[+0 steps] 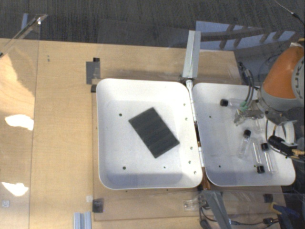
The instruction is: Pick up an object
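A dark grey, flat rectangular slab lies turned at an angle in the middle of the left bin. My gripper hangs over the right bin, towards its right side, well apart from the slab. The grey arm with its orange band comes in from the right edge above it. Clear and black parts of the gripper blend with the white bin floor, and I see nothing held in it.
A small black piece sits near the back of the right bin. A grey metal bracket stands behind the seam between the bins. A black clamp sits at the left bin's back corner. Wooden bench stretches to the left.
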